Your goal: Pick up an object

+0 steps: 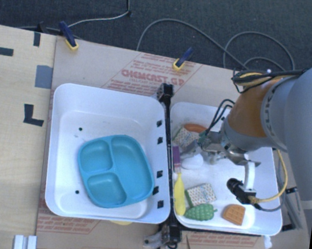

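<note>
My gripper (203,148) reaches down into the right bin (263,222), near its upper left part, under the grey arm with the orange band. Around it lie several small objects: a patterned packet (186,137), an orange piece (194,128) behind it, and a purple item (177,157) by the divider. Closer to the front sit a yellow banana-like toy (179,192), a checked sponge-like block (201,193), a green bumpy toy (200,212) and an orange waffle piece (234,214). The arm's wrist hides the fingertips.
The left bin (67,103) holds a blue three-compartment tray (115,170). A black divider (163,145) runs between the bins. Cables trail over the cardboard behind the bins, and yellow clamps (182,58) sit at its back edge. A black cable fitting (239,190) hangs off the arm.
</note>
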{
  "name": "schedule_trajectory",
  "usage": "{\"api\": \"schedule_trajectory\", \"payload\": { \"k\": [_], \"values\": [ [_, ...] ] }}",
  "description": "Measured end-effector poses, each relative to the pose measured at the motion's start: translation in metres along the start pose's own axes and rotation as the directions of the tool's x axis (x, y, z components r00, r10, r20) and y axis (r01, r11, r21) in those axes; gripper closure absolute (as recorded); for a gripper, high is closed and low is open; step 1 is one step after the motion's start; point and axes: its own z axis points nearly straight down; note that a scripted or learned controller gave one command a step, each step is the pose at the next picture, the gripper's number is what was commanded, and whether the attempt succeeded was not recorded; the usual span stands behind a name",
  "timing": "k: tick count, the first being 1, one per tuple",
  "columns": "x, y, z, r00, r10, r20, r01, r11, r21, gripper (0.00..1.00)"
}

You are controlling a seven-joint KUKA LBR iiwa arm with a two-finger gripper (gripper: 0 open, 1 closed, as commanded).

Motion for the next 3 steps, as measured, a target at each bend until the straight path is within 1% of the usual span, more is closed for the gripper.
{"api": "schedule_trajectory", "payload": {
  "k": [1,2,3],
  "values": [
    [-0.006,0.052,-0.006,1.0,-0.001,-0.002,0.001,1.0,0.003,0.0],
    [0.0,0.087,0.003,1.0,0.001,-0.003,0.0,1.0,0.014,0.0],
    [-0.004,0.087,0.012,1.0,0.001,-0.003,0.0,1.0,0.018,0.0]
  ]
}}
